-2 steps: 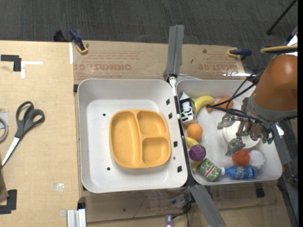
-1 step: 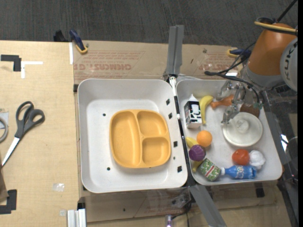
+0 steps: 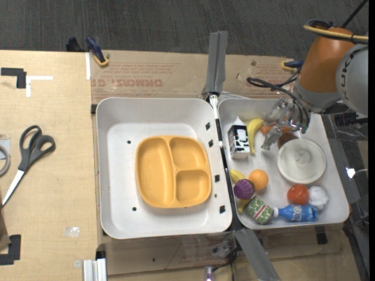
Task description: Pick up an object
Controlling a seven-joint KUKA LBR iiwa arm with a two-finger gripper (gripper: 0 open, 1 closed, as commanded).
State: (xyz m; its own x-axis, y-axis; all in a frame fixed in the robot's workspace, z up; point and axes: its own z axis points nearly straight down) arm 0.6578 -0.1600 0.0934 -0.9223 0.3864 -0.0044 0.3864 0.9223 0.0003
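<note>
low over the far part of the right bin (image 3: 335,174) the gripper (image 3: 280,127) is seen, its metal fingers pointed down and toward the left. whether the fingers are spread or pressed together cannot be told, and nothing is seen between them. the arm (image 3: 328,63) is reached in from the right, its orange band above the wrist.

just beside the fingertips a small orange piece (image 3: 267,129) and a brown object (image 3: 287,137) are found, and a banana (image 3: 254,131) is laid near the left wall, next to a white carton (image 3: 238,140) with a black print. a white bowl (image 3: 301,160) is set in the middle of the bin. nearer the front an orange (image 3: 258,180), a purple ball (image 3: 244,188) and a red ball (image 3: 297,194) are placed, with a yellow item (image 3: 236,175) partly hidden behind the purple ball. a green can (image 3: 258,209) and a blue-labelled bottle (image 3: 300,213) are laid along the front edge.

in the left bin (image 3: 111,174) a yellow divided plate (image 3: 173,171) is set. scissors (image 3: 29,151) are laid on the bench (image 3: 53,215), well apart from the bins.
</note>
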